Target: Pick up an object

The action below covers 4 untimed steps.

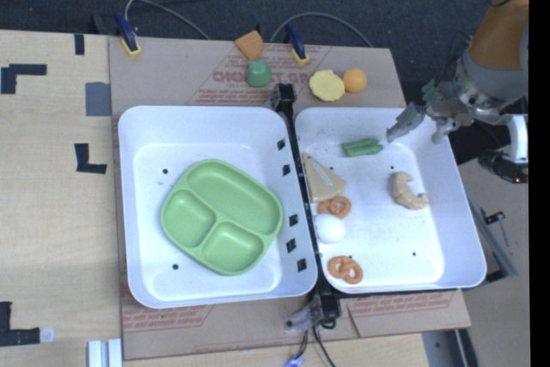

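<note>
I read the pick as not yet made: my gripper hovers over the right bin's far corner with its two fingers spread apart and nothing between them. The likeliest target, a green bean pod, lies just beside it toward the bins' divider; a croissant sits nearer the front. Further off are a sandwich wedge, two pretzels and a white egg. The bin wall near the fingers looks like the main obstacle. The left bin holds a green divided plate.
</note>
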Each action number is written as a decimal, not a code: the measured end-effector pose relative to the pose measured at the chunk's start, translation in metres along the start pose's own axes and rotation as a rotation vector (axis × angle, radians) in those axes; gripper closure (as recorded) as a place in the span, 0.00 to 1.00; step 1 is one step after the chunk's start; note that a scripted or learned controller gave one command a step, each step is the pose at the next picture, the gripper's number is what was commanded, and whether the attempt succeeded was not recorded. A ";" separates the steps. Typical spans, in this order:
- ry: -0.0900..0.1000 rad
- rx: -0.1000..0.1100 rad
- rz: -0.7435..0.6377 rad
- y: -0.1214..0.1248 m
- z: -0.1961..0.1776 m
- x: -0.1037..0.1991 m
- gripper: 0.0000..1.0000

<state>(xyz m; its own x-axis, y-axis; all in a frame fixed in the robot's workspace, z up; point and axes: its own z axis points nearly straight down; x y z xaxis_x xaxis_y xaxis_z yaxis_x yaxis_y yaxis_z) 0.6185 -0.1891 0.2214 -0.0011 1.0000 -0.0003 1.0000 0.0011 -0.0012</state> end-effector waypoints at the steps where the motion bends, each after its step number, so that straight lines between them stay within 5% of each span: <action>1: 0.000 -0.002 -0.001 0.017 0.132 0.023 0.00; 2: 0.000 -0.004 -0.001 0.051 0.135 0.058 0.00; 3: -0.002 -0.003 -0.002 0.051 0.126 0.058 1.00; 4: -0.002 -0.003 -0.002 0.051 0.126 0.058 0.00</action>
<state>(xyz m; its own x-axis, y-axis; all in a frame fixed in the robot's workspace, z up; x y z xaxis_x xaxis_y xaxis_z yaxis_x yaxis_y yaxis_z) 0.6691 -0.1307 0.0953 -0.0031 1.0000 -0.0019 1.0000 0.0031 0.0013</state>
